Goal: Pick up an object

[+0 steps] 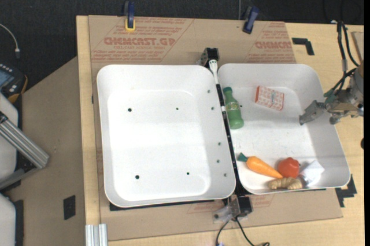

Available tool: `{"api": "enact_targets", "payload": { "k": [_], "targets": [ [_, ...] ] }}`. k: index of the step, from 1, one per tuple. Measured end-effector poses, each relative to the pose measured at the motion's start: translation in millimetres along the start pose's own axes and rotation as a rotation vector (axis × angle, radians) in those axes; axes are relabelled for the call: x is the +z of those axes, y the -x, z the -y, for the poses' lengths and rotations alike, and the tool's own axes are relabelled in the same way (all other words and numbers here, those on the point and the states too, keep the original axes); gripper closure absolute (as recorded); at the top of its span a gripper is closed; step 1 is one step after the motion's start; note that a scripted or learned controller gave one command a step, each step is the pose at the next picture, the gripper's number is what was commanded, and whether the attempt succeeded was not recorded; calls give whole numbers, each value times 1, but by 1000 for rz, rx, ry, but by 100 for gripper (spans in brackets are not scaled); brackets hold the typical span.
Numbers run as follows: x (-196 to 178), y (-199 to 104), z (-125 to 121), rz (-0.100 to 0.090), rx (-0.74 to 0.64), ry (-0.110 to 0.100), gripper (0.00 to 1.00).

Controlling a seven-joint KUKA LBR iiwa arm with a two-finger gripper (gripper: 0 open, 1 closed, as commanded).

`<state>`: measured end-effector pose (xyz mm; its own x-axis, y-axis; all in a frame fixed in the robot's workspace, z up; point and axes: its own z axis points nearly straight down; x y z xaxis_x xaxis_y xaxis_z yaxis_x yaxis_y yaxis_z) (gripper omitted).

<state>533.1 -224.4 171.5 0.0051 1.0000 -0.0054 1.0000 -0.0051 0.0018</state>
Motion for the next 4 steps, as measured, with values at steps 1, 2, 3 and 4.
{"api": "enact_targets", "payload": {
  "k": [1, 2, 3, 4],
  "targets": [
    [37, -52, -39, -7, -10, -1, 0],
    [-50, -25, -11, 0, -3, 8, 0],
    [-105, -2, 17, 0, -3, 5, 0],
    [-164, 2, 54, 0, -3, 7, 0]
  ]
}}
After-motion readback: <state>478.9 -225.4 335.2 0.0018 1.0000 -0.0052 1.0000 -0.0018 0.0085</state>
